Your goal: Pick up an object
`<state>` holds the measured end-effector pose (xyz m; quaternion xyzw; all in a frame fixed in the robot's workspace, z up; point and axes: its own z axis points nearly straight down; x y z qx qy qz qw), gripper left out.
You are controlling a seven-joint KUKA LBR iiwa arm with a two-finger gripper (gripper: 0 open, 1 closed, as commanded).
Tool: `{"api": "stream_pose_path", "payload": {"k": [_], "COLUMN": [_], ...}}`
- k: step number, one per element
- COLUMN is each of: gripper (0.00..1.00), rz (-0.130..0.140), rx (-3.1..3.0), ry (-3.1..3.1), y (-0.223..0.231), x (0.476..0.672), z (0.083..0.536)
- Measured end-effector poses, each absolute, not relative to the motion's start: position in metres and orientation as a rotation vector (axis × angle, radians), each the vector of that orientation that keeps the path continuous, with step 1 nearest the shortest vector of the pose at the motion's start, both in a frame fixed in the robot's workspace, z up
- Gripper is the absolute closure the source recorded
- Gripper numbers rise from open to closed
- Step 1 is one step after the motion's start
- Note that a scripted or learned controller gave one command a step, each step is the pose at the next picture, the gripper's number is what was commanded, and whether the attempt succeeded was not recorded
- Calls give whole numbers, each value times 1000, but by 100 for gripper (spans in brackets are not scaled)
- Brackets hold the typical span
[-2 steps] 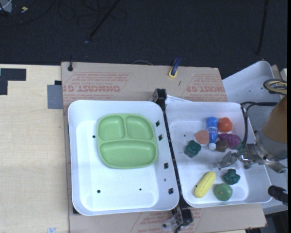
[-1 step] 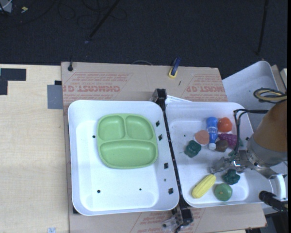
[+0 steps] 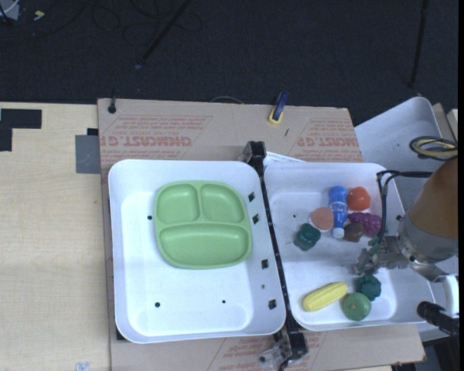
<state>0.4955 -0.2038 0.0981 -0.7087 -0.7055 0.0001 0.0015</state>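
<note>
From the overhead camera, my gripper (image 3: 369, 263) hangs low inside the right bin (image 3: 294, 184), just above a dark green lump (image 3: 367, 287); whether my jaws are spread or closed I cannot tell, and nothing shows between them. Targets cluster here: smooth yellow corn (image 3: 325, 295), round green fruit (image 3: 356, 307). The left bin (image 3: 131, 300) holds a glossy divided green plate (image 3: 203, 224).

**Dark floor, pale bench**

A light wooden surface (image 3: 39, 230) sits before a dark carpeted floor (image 3: 216, 37) crossed by thin cables (image 3: 166, 22). A printed cardboard sheet (image 3: 216, 134) lies on it (lettering reversed), with black patches (image 3: 11, 126) at left.
</note>
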Motion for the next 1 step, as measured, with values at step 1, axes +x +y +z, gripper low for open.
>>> {"api": "stream_pose_path", "payload": {"k": [1], "gripper": [100], "rz": [-1], "rx": [-2229], "ry": [-2215], "y": [-206], "x": [491], "z": [141]}}
